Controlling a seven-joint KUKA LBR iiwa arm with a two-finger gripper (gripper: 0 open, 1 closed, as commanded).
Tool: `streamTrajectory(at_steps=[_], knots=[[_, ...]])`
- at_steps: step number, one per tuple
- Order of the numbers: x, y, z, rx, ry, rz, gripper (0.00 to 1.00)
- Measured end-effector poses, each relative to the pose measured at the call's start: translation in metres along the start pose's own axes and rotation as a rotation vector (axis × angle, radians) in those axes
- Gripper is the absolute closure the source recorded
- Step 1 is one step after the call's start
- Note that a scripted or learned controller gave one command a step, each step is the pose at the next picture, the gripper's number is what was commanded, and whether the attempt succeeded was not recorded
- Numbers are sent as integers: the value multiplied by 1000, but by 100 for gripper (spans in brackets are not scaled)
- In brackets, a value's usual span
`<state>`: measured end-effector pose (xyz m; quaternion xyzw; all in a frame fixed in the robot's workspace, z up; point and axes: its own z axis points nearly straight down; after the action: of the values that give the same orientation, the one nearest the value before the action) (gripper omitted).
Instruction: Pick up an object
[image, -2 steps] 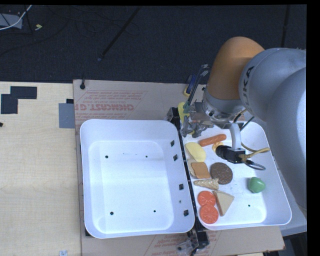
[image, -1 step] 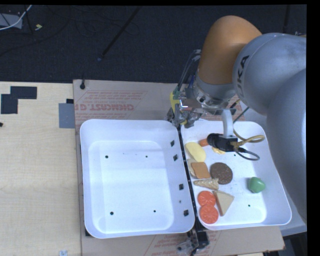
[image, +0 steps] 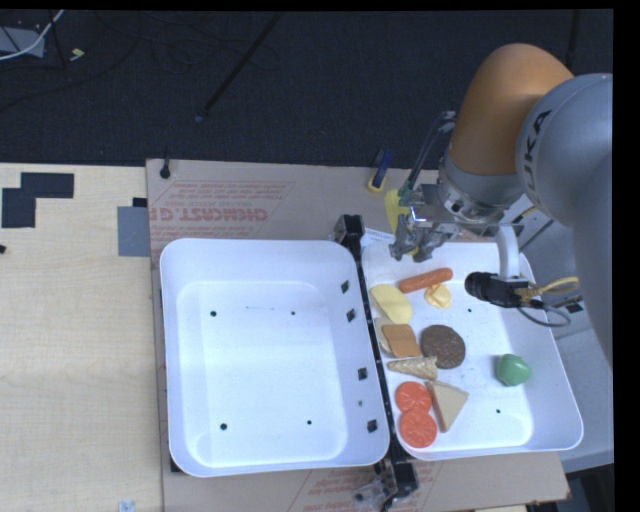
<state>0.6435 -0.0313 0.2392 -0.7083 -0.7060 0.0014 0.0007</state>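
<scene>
My gripper (image: 412, 246) hangs over the far left corner of the right bin (image: 545, 400), just above and left of an orange-red sausage (image: 425, 280). A small yellow piece (image: 437, 295) lies beside the sausage. Nearer the divider are a pale yellow lemon-shaped piece (image: 390, 303), a tan toast slice (image: 400, 340), a round brown cookie (image: 442, 346) and a thin beige wedge (image: 413, 367). Two red tomato slices (image: 414, 398) and a cream cheese wedge (image: 451, 404) lie at the near end. A green piece (image: 513, 369) sits apart on the right. Nothing shows in the gripper.
The left bin (image: 190, 300) stands beside the right one, with a black divider clip strip (image: 365, 330) between them. A black device with cables (image: 498, 289) hangs off the arm over the right bin's far side. The grey and orange arm (image: 520, 100) fills the upper right.
</scene>
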Motion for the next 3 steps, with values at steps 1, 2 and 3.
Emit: streamTrajectory(at_steps=[1, 2, 3], knots=[[15, -21, 20, 1, 1, -3, 100], [73, -7, 6, -2, 2, -4, 100], [69, 1, -113, -12, 2, -4, 100]])
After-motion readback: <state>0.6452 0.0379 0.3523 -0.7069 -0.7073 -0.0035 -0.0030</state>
